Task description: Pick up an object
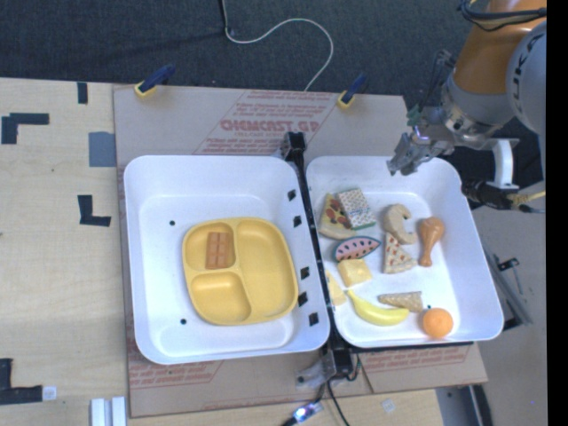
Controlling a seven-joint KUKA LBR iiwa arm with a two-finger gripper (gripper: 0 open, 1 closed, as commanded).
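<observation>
From my remote seat I see the arm (497,51) as rounded grey casing with a glossy orange band above the wrist, dark cables looping along its side, and a small two-finger gripper (404,162) of dull grey metal with darker fittings at its end.

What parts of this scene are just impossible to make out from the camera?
- Gripper: its fingertips are small and dark, so their spread is unclear.
- Arm: cut off by the right edge.
- Yellow cheese piece: partly hidden by the bins' divider.
- Bench lettering: too small to read fully.
</observation>
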